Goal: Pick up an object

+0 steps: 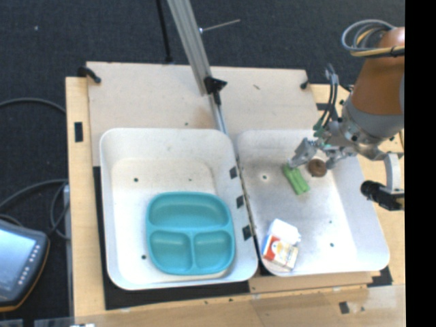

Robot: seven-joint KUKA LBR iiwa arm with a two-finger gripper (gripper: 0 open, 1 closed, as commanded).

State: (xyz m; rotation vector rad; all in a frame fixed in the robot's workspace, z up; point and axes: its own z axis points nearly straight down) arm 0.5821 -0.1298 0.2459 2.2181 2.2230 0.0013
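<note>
My gripper (316,158) hangs over the far part of the right bin (354,251), open, with its fingers spread apart. A small brown round thing (317,168) sits right under the gripper, between the fingertips, and neither fingertip is closed on it. A green block (296,181) lies on the bin floor just left of and below the gripper. A white packet with red and yellow print (281,246) rests at the right bin's near left corner.
The left bin (122,162) holds a teal divided plate (191,232) in its near half. A slanted metal rail (193,43) on a post rises behind the two bins. The bin walls meet at a ridge (242,196) left of the green block.
</note>
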